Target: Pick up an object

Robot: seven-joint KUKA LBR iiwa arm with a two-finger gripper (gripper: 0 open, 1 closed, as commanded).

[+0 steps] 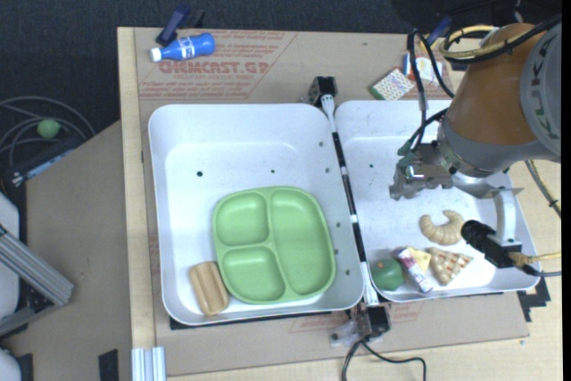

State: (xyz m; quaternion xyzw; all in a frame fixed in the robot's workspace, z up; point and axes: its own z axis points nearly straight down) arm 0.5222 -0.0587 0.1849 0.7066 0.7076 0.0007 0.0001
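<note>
A tan croissant-shaped piece (pixel 442 227) lies on the floor of the right bin (pixel 375 125), toward its near side. Just beyond it along the bin's near wall sit a toy pizza slice (pixel 451 264), a small printed packet (pixel 415 267) whose print is too small to read, and a round green piece (pixel 387 274) in the near-left corner. The claw (pixel 410 181) hangs over the bare white floor in the middle of this bin, up-left of the croissant-shaped piece and apart from it; whether it is open or closed cannot be told from this angle. The left bin (pixel 178 138) holds a green divided plate (pixel 272 244) with three compartments, and a tan ridged block (pixel 208 287) lies just beside the plate's near-left edge. Both bins rest on a cardboard sheet (pixel 277 58) on the bench, printed in red with lettering that seems to read "GEMCAST", the rest unclear. A blue and white bottle (pixel 183 47) lies on its side on that sheet behind the left bin, and a small patterned card (pixel 392 86) lies behind the right bin.
</note>
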